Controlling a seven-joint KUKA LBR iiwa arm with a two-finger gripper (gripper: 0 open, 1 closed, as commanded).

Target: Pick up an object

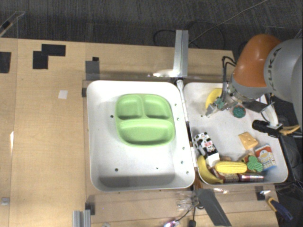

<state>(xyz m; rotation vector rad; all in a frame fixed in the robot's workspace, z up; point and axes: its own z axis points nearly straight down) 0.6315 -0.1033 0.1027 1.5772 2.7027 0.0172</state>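
**Claw low over the right bin's far corner, beside a banana**

Two white bins sit side by side on the desk. The left bin (102,141) holds one green divided plate (143,118), lying flat near its middle. The right bin (227,141) carries the clutter: one black-and-white cow-patterned toy (203,143) against its 9 o'clock wall, one tan cracker-like block (247,140) toward 3 o'clock, and a crowd along the 6 o'clock edge, namely a second banana (204,170), a yellow corn cob (231,167), a green toy (254,163) and a small red-and-white carton (265,156).

The grey arm with its orange band (253,63) comes in from 3 o'clock. Its claw (217,106) hangs at the bin's 12 o'clock end. A yellow banana (212,97) lies just beside it, toward 10 o'clock, possibly touching. A small teal round piece (238,111) sits just at the claw's 3 o'clock. Whether the claw is released or clenched, I cannot tell from here.

That makes two bananas and one of everything else.
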